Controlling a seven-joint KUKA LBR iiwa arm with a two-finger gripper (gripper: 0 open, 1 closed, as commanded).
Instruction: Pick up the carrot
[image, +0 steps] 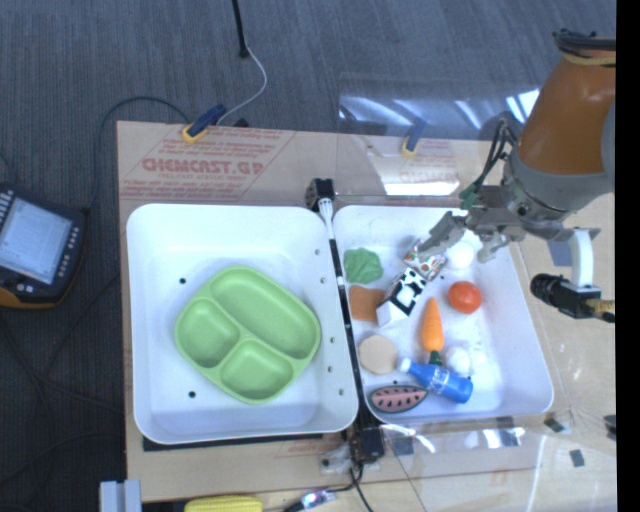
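The orange carrot (431, 325) with a green top lies lengthwise in the right white bin (528, 340), just below a red tomato (463, 296). My gripper (465, 243) hovers over the far part of that bin, up and slightly right of the carrot and well apart from it. Its fingers are spread open, with nothing held. A small white item (461, 256) lies below the gap between them.
Around the carrot lie a black-and-white checkered box (407, 287), a green leaf (363, 265), a brown piece (365, 302), a tan disc (378, 353), a watermelon slice (398, 398), a blue bottle (441, 380) and a white ball (459, 360). The left bin holds a green divided plate (248, 332).
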